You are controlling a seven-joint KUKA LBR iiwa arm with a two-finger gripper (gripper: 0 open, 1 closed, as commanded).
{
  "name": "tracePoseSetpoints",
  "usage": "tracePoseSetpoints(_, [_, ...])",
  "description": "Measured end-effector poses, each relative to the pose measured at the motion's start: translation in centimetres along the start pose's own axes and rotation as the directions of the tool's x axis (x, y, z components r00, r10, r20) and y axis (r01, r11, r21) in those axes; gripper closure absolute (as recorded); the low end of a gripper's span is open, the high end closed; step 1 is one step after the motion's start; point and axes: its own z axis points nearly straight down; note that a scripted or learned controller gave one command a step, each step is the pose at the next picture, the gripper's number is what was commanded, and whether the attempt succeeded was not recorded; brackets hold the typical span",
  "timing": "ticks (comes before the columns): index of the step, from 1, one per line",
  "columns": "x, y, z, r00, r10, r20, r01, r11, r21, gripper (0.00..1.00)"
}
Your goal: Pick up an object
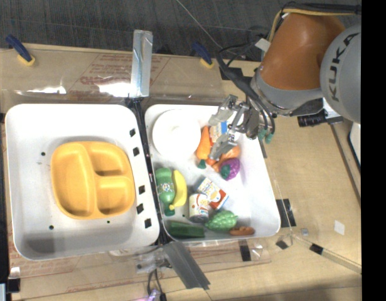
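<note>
1. Orange toy carrot (pixel 204 144) lying in the right bin (pixel 265 187), upper middle of the frame, touching the rim of a white plate (pixel 174 131) on its left.
2. Long axis running from upper right to lower left, nearly upright in the frame; thick end up, thinner tip down toward a blue-green bit at its foot.
3. Gripper (pixel 228 138) hanging just beside the carrot on its right, over a second orange piece (pixel 223 156) and a purple toy (pixel 230 168).
4. Cannot tell how far apart the fingers stand, nor whether anything sits between them: metal and toys overlap too closely here.
5. Likely trouble: closing on the tight cluster could catch two toys at once, or pinch the purple one and squirt it aside.
6. Likely trouble: gripping along the carrot's length instead of across it would let the tapered body slip out on the lift.
7. Further clutter at lower centre: banana (pixel 179 187), small carton (pixel 212 193), green toys; a knock from the wrist could scatter them.
8. Yellow divided tray (pixel 92 178) in the left bin (pixel 23 187), well apart.
</note>
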Motion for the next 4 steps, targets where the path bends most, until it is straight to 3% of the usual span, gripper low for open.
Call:
tracePoseSetpoints(1, [-3.7,-2.6,14.4,0.995,0.098,-0.012,-0.098,0.995,0.002,0.0])
tracePoseSetpoints(2, [-0.8,1.1,17.4,1.0,0.002,0.002,-0.002,1.0,0.001,0.0])
tracePoseSetpoints(3, [0.1,-4.6,17.7,0.98,0.197,-0.005,-0.197,0.98,0.001,0.0])
tracePoseSetpoints(4, [-2.3,0.1,18.0,0.972,0.235,-0.007,-0.235,0.972,0.007,0.0])
